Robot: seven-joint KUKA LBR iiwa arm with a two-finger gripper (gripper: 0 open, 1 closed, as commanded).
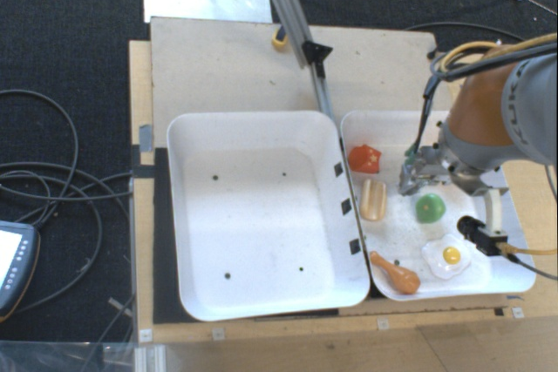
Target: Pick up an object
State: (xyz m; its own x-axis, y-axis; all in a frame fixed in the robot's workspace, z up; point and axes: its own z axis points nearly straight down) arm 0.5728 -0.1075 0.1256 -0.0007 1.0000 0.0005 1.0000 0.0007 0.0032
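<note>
The right bin point(394, 122) holds a red piece point(365, 158), a tan bread-like stick point(373, 199), a green ball point(429, 208), a fried egg point(447, 257) and an orange carrot point(395, 272). My gripper point(413, 179) hangs low over this bin, just up and left of the green ball and right of the red piece. Nothing shows between its metal parts.
The left bin point(187, 131) lies beside the right one, with black clips along the shared wall. A grey pole point(288, 0) slants down from the top to the bins' junction. The arm's body covers the right bin's far right side. Cables lie on the floor at left.
</note>
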